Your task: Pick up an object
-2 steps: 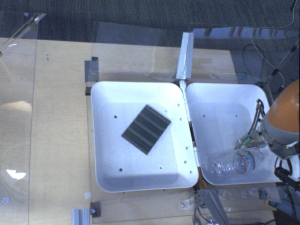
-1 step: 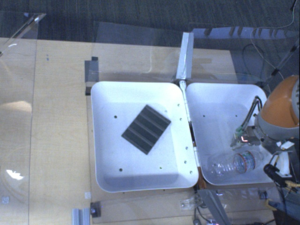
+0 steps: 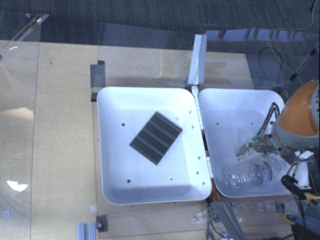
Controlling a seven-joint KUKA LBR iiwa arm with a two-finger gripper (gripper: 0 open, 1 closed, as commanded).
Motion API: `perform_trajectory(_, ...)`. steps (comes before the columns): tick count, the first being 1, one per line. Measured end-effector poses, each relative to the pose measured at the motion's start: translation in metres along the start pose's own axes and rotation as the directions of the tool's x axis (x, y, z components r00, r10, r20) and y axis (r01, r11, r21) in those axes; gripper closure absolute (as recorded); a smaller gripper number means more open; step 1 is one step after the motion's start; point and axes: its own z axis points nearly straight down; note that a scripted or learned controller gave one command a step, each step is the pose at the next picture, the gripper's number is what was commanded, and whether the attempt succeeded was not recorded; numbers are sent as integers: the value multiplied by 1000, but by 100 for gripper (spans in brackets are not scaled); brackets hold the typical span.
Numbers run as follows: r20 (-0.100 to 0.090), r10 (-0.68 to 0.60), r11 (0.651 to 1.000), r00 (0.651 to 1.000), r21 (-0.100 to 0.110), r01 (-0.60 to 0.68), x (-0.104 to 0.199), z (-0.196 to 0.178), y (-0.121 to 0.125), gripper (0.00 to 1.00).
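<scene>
- Nearest the camera, at the lower right, a clear plastic bottle [image 3: 248, 174] lies on its side on the floor of the right bin [image 3: 225, 119], close to that bin's near rim. It is see-through and faint against the white, so its outline is hard to trace.
- Just above the bottle, the pincer [image 3: 250, 146] hangs low over the same bin, reaching in from the right. Its tips seem to sit just beside the bottle's upper side; nothing can be seen between them, and whether they are spread or closed cannot be told.
- Behind the pincer, the arm [image 3: 300, 111] shows its orange band at the right edge, with dark cables running down toward the wrist.
- Left of the right bin, touching it along a shared rim, sits the left bin [image 3: 110, 134], also white and shallow.
- Near the middle of the left bin lies a dark grey ridged slab [image 3: 156, 137], roughly rectangular, flat and turned at a slant.
- Both bins rest on a pale wooden desk [image 3: 60, 134].
- Farther back, a grey upright post [image 3: 197, 59] rises where the two bins meet.
- Beyond the desk lies dark carpeted floor [image 3: 125, 4].
</scene>
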Motion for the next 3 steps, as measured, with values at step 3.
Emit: perform_trajectory(3,1,23,1000,1000,-11,-23,-17,4,-16,0)
